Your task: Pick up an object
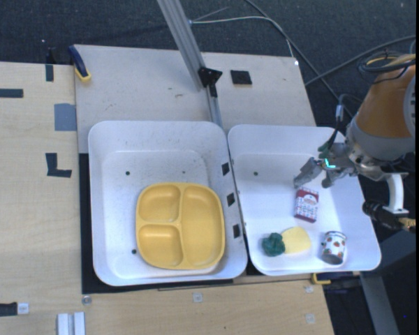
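The gripper (315,176) hangs over the right bin (265,142), fingers spread and pinching nothing, just above the small red-and-white packet (306,205), probably lined up for a grab. Nearer the front lie a green lump (272,244), yellow block (297,241) and little can (334,247). The yellow divided plate (180,225) fills the left bin (105,145). The packet's label is too blurred to read.

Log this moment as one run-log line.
gripper: above red-white packet, jaws open, holding nothing | right bin: packet, green object, yellow object
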`<action>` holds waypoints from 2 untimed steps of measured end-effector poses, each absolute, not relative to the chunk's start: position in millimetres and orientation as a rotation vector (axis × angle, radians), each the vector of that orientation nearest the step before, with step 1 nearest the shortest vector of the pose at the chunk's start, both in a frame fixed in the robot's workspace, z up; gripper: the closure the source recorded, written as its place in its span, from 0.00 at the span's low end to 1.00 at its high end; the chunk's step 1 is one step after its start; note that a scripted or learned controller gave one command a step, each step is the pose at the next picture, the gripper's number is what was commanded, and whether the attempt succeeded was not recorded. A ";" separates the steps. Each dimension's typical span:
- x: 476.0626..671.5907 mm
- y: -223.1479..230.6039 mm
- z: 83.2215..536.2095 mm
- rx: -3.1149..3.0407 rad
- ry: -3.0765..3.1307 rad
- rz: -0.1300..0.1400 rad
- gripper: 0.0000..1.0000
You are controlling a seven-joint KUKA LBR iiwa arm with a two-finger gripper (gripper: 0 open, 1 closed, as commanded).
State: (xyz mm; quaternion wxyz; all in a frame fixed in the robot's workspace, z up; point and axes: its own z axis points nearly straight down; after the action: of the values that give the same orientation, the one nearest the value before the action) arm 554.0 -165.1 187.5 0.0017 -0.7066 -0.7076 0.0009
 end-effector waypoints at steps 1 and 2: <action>554.6 -165.1 188.3 -2.218 -2.222 0.001 0.00; 555.9 -163.6 144.4 -2.217 -2.220 0.006 0.00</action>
State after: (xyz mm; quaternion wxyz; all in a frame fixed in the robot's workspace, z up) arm 555.9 -163.6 144.4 0.0021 -0.7067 -0.7075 0.0021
